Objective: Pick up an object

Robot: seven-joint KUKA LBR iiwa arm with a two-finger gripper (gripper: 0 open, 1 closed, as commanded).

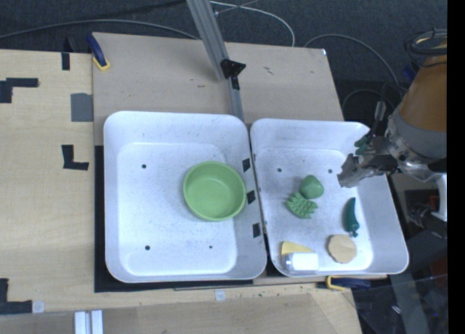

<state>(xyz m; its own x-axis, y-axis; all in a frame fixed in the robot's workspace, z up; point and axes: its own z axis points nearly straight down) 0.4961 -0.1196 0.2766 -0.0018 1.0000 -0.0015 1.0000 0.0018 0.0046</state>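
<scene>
left bin (123, 180): 1 green bowl (213, 191) | right bin (290, 133): 5 small items (two green) | hand (352, 173): grip state unclear

Both bins are white, the left bin (131, 180) finely speckled with dark dots, as is the right bin (290, 144). The bowl (213, 191) is light green. A rounded green piece (312, 186) and a ridged green piece (301, 205) match in colour; the slim object (352, 216) is dark teal. The round disc (341, 248) is tan, the wedge (290, 247) yellow, the block (304, 261) white. The bench (43, 180) is pale wood with black marks.
</scene>
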